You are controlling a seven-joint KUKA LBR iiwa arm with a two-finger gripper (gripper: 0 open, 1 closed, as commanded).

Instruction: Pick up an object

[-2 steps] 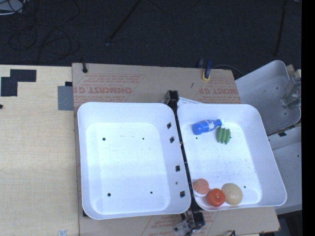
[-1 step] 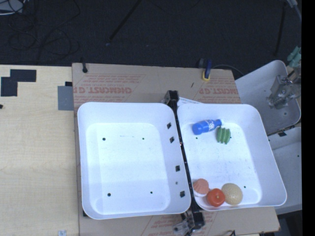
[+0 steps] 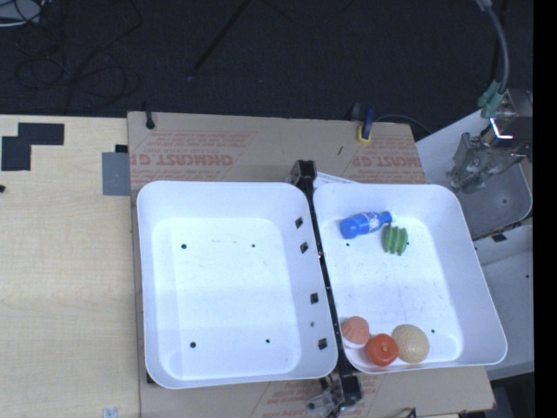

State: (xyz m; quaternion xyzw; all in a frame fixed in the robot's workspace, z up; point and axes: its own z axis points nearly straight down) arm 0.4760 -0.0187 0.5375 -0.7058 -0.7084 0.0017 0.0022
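Progress on the pick: none visible so far. Gripper [image 3: 477,165] sits at the upper right of the frame, outside the bins, above the grey bench surface just past the top right corner of the right-hand shallow white plastic bin [image 3: 474,259]. It carries no object; how its jaws stand is too small and cluttered to tell.

All candidate objects lie in the right-hand bin. Upper centre of that bin: a blue plastic bottle with a white label [image 3: 365,224], lying on its side, and just beside it to the right a small green ribbed object [image 3: 396,239], apart from the bottle by a thin gap. Lower edge of the same bin, three round items clustered together: a pale pink rounded piece [image 3: 354,329], a red-orange tomato-like ball [image 3: 381,349] and a beige dimpled ball [image 3: 411,343]. The red one appears to touch both neighbours.

Left-hand shallow white plastic bin [image 3: 157,286] holds nothing to pick.

Judgement: task at its start. Left to do: choose a target, bring the arm over the right-hand bin, descend, close, lift. The bottle and the green piece look like the easier choices, being less crowded than the cluster against the lower wall.
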